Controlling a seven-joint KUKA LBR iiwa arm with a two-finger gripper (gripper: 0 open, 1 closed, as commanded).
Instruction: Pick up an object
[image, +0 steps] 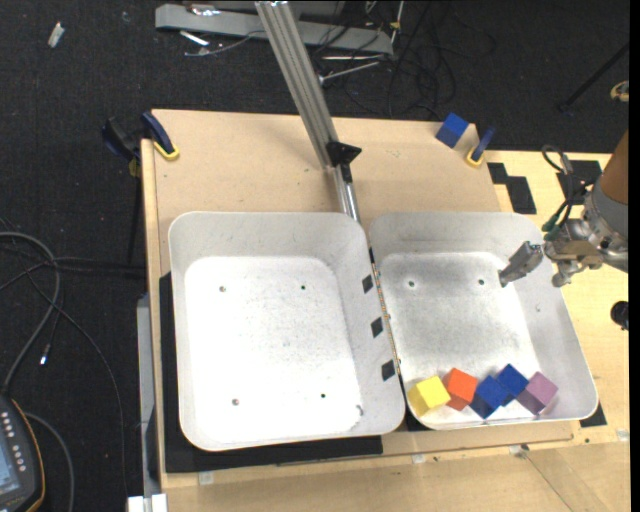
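Dark carpet floor (80, 60), loose cables (40, 330).

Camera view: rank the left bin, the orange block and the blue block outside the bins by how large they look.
1. left bin, by far
2-3. orange block and blue block look alike; the blue one lies farther from the camera, so no ranking.

A light wooden desk (260, 170) carries two shallow white bins side by side, the left bin (190, 250) and right bin (570, 330), with a blue block (453, 129) near its far right corner.
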